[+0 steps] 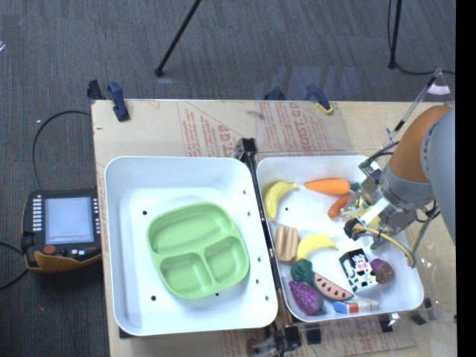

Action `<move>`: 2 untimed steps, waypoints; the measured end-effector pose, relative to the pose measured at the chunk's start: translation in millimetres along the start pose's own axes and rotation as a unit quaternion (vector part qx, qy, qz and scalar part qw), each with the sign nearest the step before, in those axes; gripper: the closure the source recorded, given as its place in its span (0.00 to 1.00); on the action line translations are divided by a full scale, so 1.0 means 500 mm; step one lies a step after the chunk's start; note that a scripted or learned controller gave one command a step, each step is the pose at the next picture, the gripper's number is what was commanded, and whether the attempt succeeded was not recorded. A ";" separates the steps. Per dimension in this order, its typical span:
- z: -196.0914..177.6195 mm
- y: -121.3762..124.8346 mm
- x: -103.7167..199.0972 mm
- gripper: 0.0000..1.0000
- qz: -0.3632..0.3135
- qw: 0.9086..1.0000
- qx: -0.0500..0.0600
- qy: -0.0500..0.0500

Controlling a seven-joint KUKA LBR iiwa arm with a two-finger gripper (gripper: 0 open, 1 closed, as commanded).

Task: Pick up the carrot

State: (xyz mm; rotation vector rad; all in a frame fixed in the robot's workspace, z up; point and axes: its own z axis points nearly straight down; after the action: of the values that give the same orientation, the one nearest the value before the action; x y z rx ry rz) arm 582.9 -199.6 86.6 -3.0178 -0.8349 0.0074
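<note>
carrot (327,187): upper middle of right bin (413,280), near top rim
gripper (361,207): just right of carrot
jaws: cannot tell
room: bare floor below carrot

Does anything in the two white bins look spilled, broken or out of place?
Nothing stands out. The green divided plastic plate lies flat in the left white bin, slightly turned against its walls; the orange toy carrot lies inside the right white bin.

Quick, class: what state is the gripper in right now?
Gripper: cannot be told; it hangs beside the carrot in the right bin.
</note>
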 end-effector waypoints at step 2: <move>0.002 -0.135 0.184 0.00 0.084 0.996 -0.001 0.000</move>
State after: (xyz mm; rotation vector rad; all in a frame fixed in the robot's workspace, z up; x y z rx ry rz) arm 627.3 -94.5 86.4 -3.0784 -0.5797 0.0075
